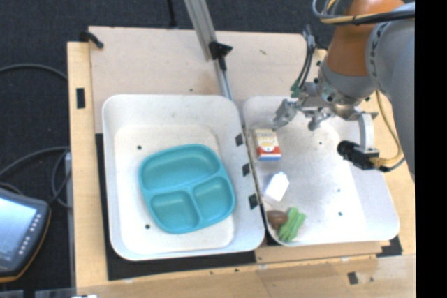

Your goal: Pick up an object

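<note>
White bins are sitting side by side; the right bin is holding a small carton, a white block and a green item along its left wall. The claw is hovering wide apart, holding nothing, upper right of the carton, probably lining up for a descent.

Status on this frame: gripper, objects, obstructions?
Gripper open above right bin, holding nothing. Small carton, white block, green item along left wall. Nothing blocking.
</note>
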You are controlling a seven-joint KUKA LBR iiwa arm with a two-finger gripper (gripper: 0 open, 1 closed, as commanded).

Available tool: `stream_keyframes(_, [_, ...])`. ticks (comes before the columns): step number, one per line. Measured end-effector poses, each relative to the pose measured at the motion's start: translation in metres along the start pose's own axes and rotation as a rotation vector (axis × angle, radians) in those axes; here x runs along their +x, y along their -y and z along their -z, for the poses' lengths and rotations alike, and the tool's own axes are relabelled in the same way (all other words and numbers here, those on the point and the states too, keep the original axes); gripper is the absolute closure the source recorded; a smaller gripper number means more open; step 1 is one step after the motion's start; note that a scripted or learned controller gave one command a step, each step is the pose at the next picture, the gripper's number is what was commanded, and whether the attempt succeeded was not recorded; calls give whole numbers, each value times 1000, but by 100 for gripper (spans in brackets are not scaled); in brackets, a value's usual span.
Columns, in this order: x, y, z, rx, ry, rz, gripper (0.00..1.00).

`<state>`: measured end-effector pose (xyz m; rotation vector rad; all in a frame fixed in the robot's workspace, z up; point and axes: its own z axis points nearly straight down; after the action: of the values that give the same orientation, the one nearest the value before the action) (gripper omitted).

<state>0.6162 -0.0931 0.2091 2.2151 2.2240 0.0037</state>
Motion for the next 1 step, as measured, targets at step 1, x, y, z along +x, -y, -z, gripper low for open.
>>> stream_keyframes(1, [56, 59, -8, 8, -1, 1, 0])
